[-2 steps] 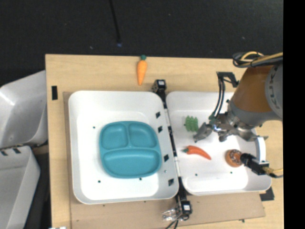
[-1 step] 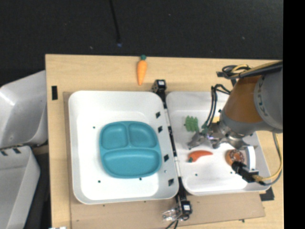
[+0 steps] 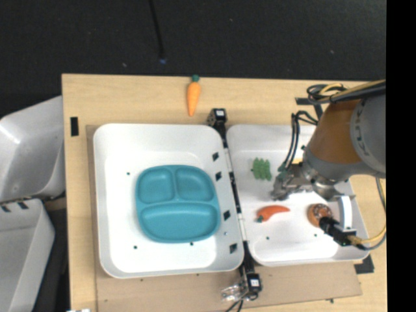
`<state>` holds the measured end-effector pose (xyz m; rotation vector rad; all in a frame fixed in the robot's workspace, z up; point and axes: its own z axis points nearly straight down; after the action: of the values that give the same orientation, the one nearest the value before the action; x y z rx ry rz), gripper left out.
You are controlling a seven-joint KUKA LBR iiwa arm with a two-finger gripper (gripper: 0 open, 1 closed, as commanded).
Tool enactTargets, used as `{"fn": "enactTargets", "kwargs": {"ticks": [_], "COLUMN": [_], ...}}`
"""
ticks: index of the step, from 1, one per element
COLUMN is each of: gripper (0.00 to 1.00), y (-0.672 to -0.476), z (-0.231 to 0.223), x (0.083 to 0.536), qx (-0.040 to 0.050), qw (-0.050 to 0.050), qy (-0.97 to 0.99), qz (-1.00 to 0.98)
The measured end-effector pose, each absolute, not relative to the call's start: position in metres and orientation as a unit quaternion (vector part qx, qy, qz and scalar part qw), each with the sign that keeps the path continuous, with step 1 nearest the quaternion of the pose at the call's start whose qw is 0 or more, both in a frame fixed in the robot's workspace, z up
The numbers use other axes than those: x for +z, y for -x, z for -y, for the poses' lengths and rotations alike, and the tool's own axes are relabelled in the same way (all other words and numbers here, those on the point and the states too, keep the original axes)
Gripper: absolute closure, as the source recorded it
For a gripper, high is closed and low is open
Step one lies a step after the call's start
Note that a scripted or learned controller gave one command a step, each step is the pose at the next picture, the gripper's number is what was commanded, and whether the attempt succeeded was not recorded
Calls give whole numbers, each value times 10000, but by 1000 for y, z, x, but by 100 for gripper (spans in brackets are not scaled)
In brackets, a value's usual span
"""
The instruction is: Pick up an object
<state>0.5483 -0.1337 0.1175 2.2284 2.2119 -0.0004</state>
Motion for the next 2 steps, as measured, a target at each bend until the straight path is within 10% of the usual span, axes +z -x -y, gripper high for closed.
{"fn": "enactTargets", "kwargs": {"ticks": [2], "gripper": [100], "y": [-571], "z": [139], "x": [228], "qx": [14], "qw": [31], "qy": [-7062], "qz": [-7080]}}
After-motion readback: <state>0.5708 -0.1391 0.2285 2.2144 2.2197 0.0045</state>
